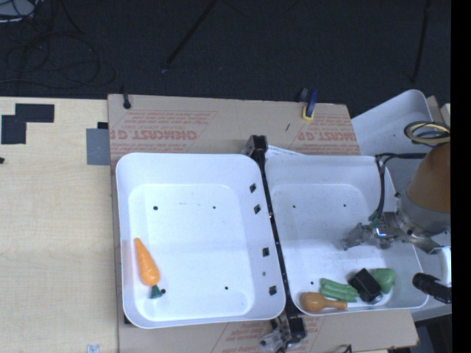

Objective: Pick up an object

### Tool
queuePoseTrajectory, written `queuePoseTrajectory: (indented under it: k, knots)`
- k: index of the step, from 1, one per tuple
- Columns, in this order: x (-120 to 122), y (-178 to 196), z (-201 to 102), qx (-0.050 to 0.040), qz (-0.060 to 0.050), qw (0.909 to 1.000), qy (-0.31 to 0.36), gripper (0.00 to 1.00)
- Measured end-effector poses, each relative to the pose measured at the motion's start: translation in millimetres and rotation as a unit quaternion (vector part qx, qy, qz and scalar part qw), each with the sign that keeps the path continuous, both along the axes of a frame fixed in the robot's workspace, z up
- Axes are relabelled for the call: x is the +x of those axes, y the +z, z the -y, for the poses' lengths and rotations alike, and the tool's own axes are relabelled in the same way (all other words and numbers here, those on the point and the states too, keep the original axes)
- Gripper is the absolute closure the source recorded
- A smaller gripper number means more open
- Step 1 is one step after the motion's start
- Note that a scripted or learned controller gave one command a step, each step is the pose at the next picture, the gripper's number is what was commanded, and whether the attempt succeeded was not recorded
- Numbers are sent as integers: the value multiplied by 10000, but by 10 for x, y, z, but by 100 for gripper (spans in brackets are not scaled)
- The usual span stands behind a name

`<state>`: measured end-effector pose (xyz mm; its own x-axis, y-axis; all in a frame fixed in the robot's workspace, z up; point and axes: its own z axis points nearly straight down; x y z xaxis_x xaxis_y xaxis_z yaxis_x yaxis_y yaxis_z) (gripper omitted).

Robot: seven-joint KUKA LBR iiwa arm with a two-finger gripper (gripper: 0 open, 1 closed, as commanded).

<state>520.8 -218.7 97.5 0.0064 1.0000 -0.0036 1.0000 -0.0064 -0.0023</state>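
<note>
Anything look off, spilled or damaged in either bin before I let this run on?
Nothing stands out. A toy carrot lies alone in the left bin; the other items bunch in the right bin's front corner, with the gripper above them.

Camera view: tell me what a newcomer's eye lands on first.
The orange toy carrot lies alone near the left bin's front left corner. In the right bin, a green toy vegetable, a black block and an orange-brown pear-shaped toy cluster at the front edge, with the gripper just behind them.
</note>
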Motion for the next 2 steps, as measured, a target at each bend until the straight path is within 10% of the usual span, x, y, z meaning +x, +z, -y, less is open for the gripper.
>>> queuePoseTrajectory:
  k: [1,2]
  knots:
    - [-186,1964,-313,0,78,10000,45,0]
    - [267,3523,-39,-26,99,9999,43,0]
